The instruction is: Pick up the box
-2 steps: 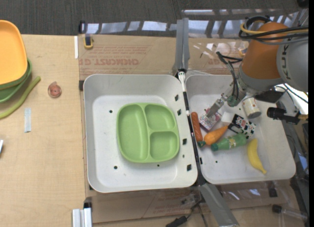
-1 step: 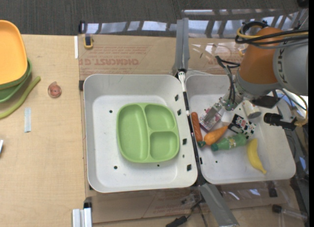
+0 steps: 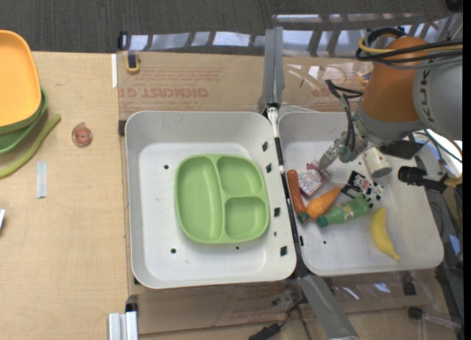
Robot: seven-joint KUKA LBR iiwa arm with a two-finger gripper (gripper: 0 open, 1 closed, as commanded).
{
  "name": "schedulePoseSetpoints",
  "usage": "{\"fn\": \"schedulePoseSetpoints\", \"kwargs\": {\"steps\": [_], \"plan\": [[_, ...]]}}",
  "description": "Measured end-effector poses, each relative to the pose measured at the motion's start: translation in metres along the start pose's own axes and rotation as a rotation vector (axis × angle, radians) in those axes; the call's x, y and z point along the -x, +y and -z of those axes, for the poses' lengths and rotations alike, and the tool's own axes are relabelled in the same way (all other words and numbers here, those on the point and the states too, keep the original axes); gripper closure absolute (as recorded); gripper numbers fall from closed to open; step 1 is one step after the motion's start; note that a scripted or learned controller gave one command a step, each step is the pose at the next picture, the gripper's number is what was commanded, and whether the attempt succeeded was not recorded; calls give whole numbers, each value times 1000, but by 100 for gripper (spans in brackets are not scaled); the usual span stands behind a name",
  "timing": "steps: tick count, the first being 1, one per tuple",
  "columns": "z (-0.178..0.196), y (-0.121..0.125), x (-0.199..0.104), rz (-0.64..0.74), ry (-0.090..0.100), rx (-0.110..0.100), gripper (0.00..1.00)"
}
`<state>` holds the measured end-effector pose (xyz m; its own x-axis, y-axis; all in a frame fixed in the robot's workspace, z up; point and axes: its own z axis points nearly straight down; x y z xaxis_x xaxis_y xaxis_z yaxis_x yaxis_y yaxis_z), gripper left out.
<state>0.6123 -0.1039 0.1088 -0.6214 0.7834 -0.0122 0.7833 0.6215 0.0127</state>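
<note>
We judge the box (image 3: 311, 182), right of centre, light and stiff; grip its sides. The gripper (image 3: 333, 156) hangs open, empty.

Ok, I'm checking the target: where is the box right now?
The box lies in the right bin, near its left wall, just below the gripper and beside the carrot.

Robot lab: caged bench (image 3: 73, 257), white bins (image 3: 140, 206)

Hidden and cut-off parts

We see the arm (image 3: 412, 88) cut by the right edge; the claw (image 3: 333, 156) is too small to read; plates (image 3: 16, 96) leave the left edge.
</note>
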Motion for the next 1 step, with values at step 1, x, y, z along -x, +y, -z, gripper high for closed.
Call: {"fn": "schedulePoseSetpoints", "kwargs": {"steps": [1], "plan": [[83,15,-61,-279,9,-14,100]]}}
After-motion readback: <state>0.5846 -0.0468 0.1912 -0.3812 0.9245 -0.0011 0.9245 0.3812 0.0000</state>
